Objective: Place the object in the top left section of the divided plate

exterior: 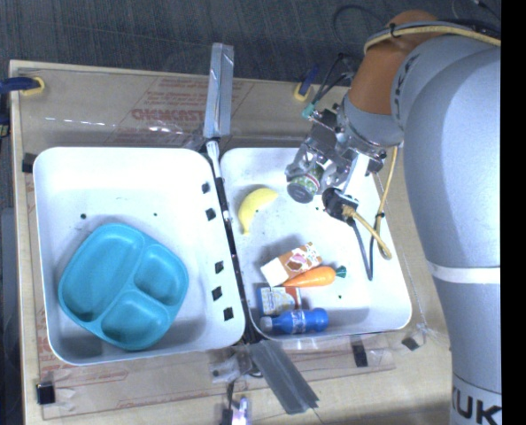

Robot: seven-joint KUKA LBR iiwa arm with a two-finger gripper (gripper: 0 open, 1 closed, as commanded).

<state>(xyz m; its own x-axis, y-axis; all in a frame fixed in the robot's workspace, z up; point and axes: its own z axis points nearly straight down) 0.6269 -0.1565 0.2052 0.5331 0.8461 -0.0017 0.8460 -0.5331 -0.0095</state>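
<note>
Where right bin holds curved banana [256, 204], glossy blue plate [124, 284] sits left.

From my station I see two white bins [121, 162] on a pale tan bench [112, 96] printed with faded red lettering, and in the left bin a divided plate [124, 283] of plain turquoise blue — no pattern on it. In the right bin I make out a yellow banana [254, 204], an orange carrot [312, 278] with a green tip, a blue bottle [300, 320] and a small carton [297, 261] in white, red and orange. The arm [449, 140] reads grey with an orange band — its gripper [321, 180] is dark metal.
</note>
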